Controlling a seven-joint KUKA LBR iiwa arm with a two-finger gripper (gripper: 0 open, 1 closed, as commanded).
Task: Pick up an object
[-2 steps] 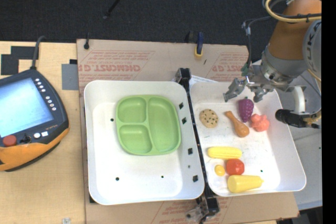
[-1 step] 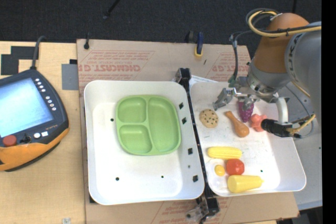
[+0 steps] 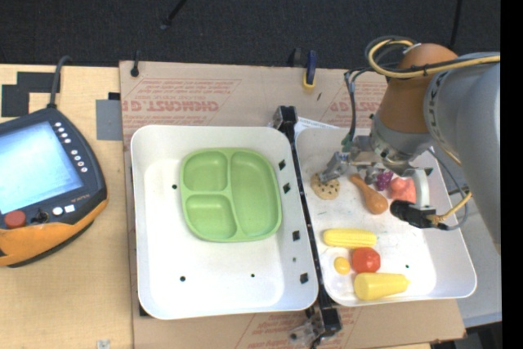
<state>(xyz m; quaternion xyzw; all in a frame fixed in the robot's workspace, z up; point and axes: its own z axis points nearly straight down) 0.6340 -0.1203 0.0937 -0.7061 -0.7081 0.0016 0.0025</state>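
- Nearest the camera, in the right bin (image 3: 458, 278), a yellow pepper-like toy (image 3: 380, 284) is seen lying at the bin's 6 o'clock.
- Just above it, a red tomato (image 3: 365, 260) and a small yellow ball (image 3: 341, 265) are seen side by side, touching or nearly so.
- An ear of corn (image 3: 350, 238) is laid crosswise just beyond them.
- In the left bin (image 3: 155, 257), a green divided plate (image 3: 230, 194) is set near the centre.
- Farther back in the right bin, a cookie (image 3: 327, 189) is found at the gripper's 7 o'clock, just beside the fingertips.
- A drumstick (image 3: 369, 194) lies tilted at the gripper's 4 o'clock, near it but apart; a pink toy (image 3: 402, 187) and a small purple piece (image 3: 382, 176) lie beyond it at 3 o'clock.
- The gripper (image 3: 337, 168) is lowered over the bin's far left part; nothing is seen between its fingers, and their spread cannot be told.
- At the bench's 9 o'clock, a control pendant (image 3: 45, 180) is rested.
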